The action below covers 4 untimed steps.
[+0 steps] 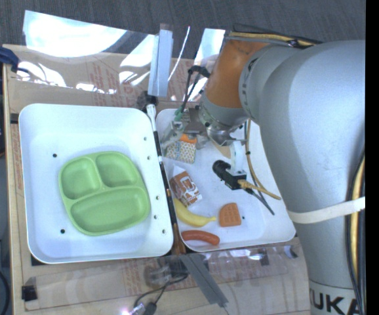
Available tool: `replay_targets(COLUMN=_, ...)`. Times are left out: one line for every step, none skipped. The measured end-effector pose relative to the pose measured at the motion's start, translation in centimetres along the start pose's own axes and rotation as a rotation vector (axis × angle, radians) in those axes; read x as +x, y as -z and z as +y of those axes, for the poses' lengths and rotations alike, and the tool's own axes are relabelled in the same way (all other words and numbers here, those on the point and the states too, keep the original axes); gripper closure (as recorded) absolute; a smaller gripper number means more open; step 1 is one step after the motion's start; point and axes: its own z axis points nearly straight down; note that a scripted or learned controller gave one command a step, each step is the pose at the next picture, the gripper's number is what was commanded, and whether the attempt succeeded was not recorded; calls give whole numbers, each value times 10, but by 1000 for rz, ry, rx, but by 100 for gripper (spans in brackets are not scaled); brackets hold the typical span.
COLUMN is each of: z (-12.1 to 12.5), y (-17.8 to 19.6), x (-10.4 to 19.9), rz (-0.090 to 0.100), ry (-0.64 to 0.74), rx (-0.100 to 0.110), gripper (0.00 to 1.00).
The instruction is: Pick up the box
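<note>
The box (181, 151) sits in the right bin (268, 231), near its far left corner, well beyond the banana (193, 216). The pincer (191, 131) hangs directly over the box, almost touching its top; whether it is wide or narrow I cannot tell

Wooden bench (78, 87) bears two white bins (39, 176).

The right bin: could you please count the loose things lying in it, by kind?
Box: 1
Brown snack packet: 1
Banana: 1
Sausage: 1
Orange waffle-like piece: 1
Total: 5, all in the right bin.
</note>
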Motion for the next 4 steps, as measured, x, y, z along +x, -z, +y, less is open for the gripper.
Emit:
replay_targets(z=11, y=-33, x=-14, rz=4, ry=6, rx=1, gripper=0)
replay_targets(z=12, y=-22, x=-11, rz=8, ry=12, rx=-2, gripper=100)
replay_targets(z=12, y=-22, x=-12, rz=7, ry=12, rx=-1, gripper=0)
replay_targets(z=13, y=-12, x=-11, rz=9, ry=14, rx=-2, gripper=100)
